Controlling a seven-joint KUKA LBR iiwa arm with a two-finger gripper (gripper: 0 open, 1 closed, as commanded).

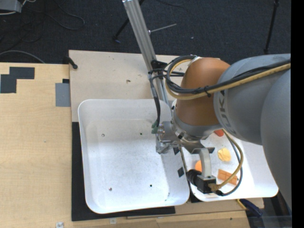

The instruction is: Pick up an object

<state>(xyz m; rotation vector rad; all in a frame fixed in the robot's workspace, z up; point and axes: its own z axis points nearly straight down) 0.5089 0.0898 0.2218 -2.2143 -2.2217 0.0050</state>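
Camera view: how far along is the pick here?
Done: the arm is down at the bins, with the gripper low over the right side of the left bin. In hand: I cannot tell that it holds anything. Left: grasping and lifting an object. The yellow piece, orange block and red piece lie in the right bin.

We see 2 bins side by side on the bench (104, 75): the left bin (95, 127) and the right bin (266, 188). The arm (204, 99) reaches over the seam between them, covering much of the right bin. In the right bin, a lump (224, 154) lies just behind a block (227, 175).
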